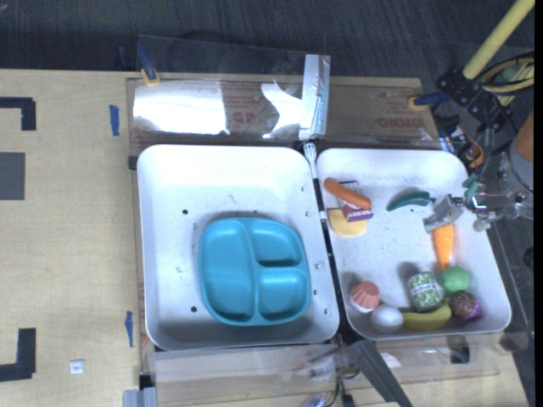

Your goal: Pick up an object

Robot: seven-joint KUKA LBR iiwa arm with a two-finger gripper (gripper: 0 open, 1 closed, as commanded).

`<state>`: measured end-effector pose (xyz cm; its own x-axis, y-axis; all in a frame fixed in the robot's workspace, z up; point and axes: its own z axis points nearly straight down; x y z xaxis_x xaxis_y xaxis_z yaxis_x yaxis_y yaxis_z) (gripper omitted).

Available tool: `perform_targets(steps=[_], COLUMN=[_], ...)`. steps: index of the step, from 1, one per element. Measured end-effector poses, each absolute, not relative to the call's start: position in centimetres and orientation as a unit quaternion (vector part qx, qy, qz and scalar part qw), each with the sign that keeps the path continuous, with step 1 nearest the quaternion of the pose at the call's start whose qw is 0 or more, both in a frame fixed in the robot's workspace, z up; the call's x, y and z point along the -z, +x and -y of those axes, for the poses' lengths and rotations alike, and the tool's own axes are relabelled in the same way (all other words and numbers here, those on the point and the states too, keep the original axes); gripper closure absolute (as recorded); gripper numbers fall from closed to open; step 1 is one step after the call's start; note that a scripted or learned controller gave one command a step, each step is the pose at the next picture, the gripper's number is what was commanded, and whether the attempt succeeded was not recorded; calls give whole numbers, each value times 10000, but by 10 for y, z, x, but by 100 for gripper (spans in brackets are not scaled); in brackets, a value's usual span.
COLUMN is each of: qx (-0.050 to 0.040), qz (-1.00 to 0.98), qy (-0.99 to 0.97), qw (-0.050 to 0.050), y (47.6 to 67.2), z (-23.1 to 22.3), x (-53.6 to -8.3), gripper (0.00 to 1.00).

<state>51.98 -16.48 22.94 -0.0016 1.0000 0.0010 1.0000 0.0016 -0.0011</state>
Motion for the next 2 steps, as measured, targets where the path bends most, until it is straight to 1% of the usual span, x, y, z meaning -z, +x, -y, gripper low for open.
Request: perform_targets(steps=[1,2], qx=[-18,53], qz=[7086,7601], qy=[-7056,-6498], qw=[32,14], y=[551,576], z=[203,212], x=[-158,-96], gripper=[0,0])
